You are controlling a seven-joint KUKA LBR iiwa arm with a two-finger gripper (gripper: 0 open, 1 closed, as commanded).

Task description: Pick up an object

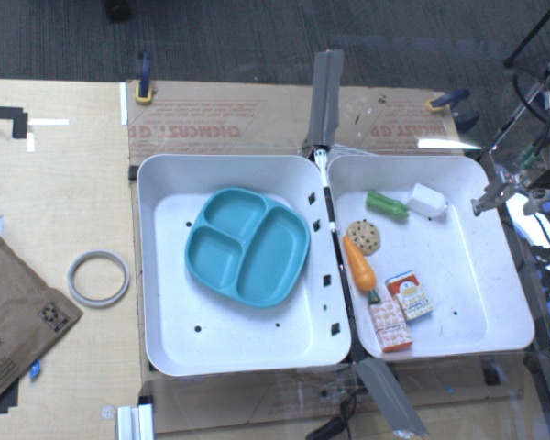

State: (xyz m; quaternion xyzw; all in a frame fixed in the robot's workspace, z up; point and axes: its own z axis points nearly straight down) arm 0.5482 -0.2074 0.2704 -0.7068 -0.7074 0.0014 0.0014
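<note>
the gripper (495, 195) is sitting at the right edge of the frame, just over the right bin's (495, 273) rim, and honestly i can't tell whether it's wide or narrow from here. nothing is being carried as far as i can see. all the candidates are lying in that right bin: a green pickle-looking thing (386, 205) and a white block (428, 200) up top, a cookie (363, 236) and carrot (358, 263) along the left wall, two little cartons (399, 312) lower down. the left bin is holding a blue divided plate (247, 247). i'd be going for the white block since it's nearest, coming straight down, centred.
</note>
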